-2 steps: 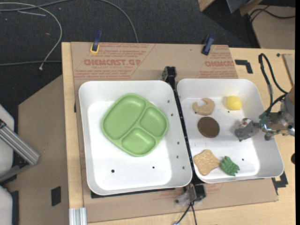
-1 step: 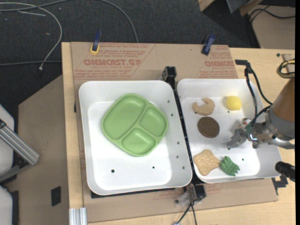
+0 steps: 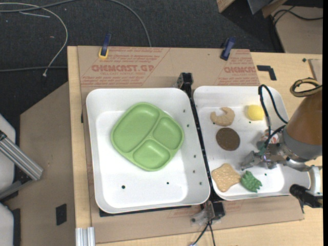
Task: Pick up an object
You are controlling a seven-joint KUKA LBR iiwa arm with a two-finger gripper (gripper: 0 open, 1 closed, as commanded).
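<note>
In the right bin (image 3: pixel 205 99) lie a tan curved piece (image 3: pixel 222 116), a yellow lump (image 3: pixel 254 111), a brown round disc (image 3: pixel 227 138), a tan flat biscuit-like piece (image 3: pixel 226 177) and a green leafy toy (image 3: pixel 251 181). My gripper (image 3: pixel 249 161) is low over the bin floor, right of the brown disc and just above the green toy, apart from the biscuit piece. The arm with its orange band (image 3: pixel 309 123) comes in from the right. Nothing shows held in the gripper.
The left bin (image 3: pixel 97 137) holds a green divided plate (image 3: pixel 147 136). A black cable (image 3: pixel 266 99) loops over the right bin's far corner near the yellow lump. A black clamp (image 3: pixel 185 79) sits between the bins at the back.
</note>
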